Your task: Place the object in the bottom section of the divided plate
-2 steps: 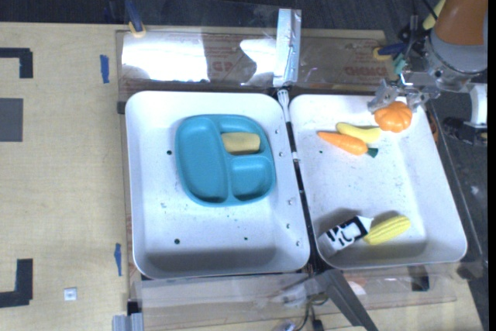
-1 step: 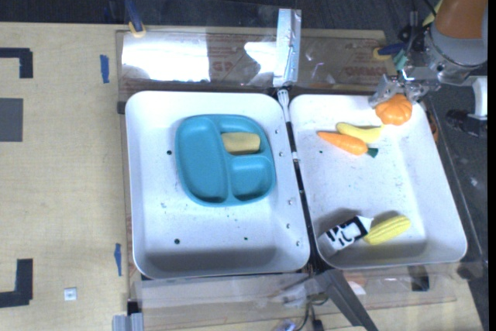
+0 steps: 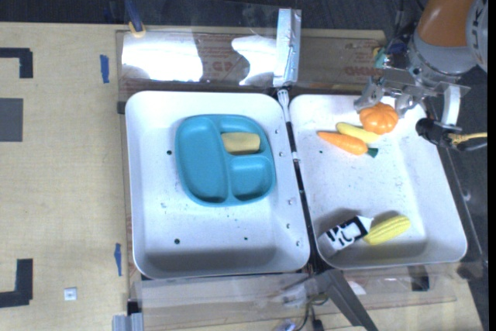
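Here we see two shallow white bins; the left bin (image 3: 147,229) bears a blue divided plastic plate (image 3: 225,159) with a pale yellow oblong block (image 3: 241,143) in its upper right section, long axis running left-right. Over the right bin (image 3: 434,198), the two-finger gripper (image 3: 387,101) pinches a small orange pumpkin (image 3: 379,118).

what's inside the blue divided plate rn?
The blue divided plate in the left bin has one yellow, bread-like piece in its upper right section. The other two sections look bare. Whatever is under the piece is covered.
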Motion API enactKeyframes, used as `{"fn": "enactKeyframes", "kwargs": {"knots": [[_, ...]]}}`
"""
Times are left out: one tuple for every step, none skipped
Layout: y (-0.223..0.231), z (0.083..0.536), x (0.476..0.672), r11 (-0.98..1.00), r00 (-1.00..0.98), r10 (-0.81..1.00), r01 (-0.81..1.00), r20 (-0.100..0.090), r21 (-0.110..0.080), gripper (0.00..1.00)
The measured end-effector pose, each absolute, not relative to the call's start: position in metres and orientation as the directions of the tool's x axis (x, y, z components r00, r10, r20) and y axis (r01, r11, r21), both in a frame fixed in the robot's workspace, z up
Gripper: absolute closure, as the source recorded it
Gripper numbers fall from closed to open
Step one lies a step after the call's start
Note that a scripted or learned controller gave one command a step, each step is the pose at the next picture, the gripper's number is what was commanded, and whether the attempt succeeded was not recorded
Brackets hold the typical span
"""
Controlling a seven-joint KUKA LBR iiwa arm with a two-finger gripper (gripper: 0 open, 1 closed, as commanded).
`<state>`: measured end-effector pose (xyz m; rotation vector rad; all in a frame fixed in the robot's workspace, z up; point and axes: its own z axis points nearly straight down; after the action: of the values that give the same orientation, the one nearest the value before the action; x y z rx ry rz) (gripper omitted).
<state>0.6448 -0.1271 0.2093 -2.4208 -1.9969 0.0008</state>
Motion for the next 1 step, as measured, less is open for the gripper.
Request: {"fn": "enactKeyframes", "kwargs": {"knots": [[-0.1306,0.2427,0.6189,-0.520,0.520,0.854,0.854,0.000,0.001,1.00]]}}
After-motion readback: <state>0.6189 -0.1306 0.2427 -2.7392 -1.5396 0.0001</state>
